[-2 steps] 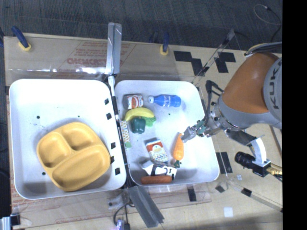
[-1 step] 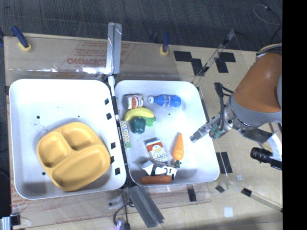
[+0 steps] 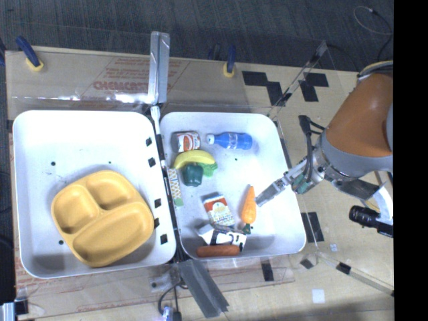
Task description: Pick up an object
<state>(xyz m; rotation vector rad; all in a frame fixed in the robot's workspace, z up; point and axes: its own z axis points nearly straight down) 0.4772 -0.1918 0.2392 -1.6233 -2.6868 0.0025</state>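
Gripper (image 3: pixel 264 196) low over the right bin's (image 3: pixel 289 172) right side, tip just beside the carrot (image 3: pixel 248 204), grip state impossible to tell, possibly touching it, arm cut off at right, bare floor along that bin's right wall.

This looks like a robot lab, not a home or a kitchen. Two white bins (image 3: pixel 27 179) are set side by side on a flat bench (image 3: pixel 334 259) covered with brown board. Black square marks (image 3: pixel 262 81) are stuck on the board, the kind used to help a camera. Blue clamps (image 3: pixel 29 53) are fixed at the back edge. A big grey and orange robot arm (image 3: pixel 358 129) is mounted at the right. Toy food, such as a carrot (image 3: pixel 248 204) and a banana (image 3: pixel 194 158), is kept in one bin.
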